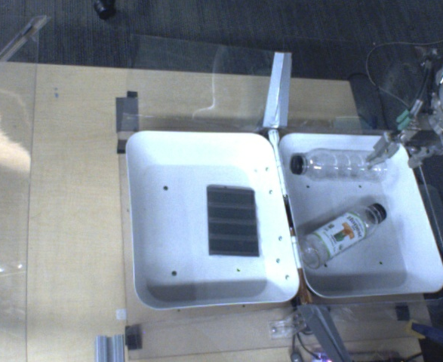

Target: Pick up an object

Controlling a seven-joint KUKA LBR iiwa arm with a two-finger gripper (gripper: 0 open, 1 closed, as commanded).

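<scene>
- Camera view: two white bins sit side by side on the wooden surface [63,202]. The left bin [153,225] holds a dark ribbed rectangular pad [232,219] at its centre.
- The right bin [421,255] holds two bottles. A clear plastic bottle [334,164] with a dark cap lies on its side along the upper wall, cap toward the left. A clear labelled bottle [346,232], dark cap pointing to the upper right, lies at a slant in the middle of the bin, well apart from the first.
- The hand [402,148] hangs at the upper right of the frame, over the right bin's upper right corner, just beside the base end of the clear plastic bottle. Its two fingers stand apart, and nothing lies between them.
- The nearest candidate is the clear plastic bottle. A good grasp would probably straddle its body across the narrow width, not along its length, and descend squarely.
- The bin wall is close, so one finger may catch the rim; the smooth round bottle may also roll or slip away.
</scene>
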